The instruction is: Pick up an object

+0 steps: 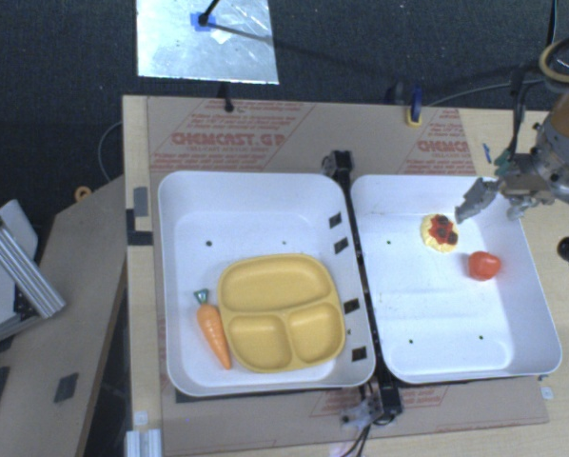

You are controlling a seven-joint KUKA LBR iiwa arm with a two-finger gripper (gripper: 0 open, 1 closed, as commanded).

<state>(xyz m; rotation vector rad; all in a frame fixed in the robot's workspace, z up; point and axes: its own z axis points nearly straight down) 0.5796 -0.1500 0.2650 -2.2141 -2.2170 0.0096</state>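
The claw (494, 198) hangs open over the far right edge of the right bin (456, 350), holding nothing. Its near finger points at the yellow food toy (440, 233). The red tomato (483, 266) sits just beside that toy, with bare floor nearer the camera.

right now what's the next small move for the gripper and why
Probably ease the gripper down and a little left toward the yellow toy. It hangs over the right bin's far right corner with one finger tip just up-right of that toy and nothing between its fingers. The tomato lies apart, nearer the camera, so the toy is the closer pick.
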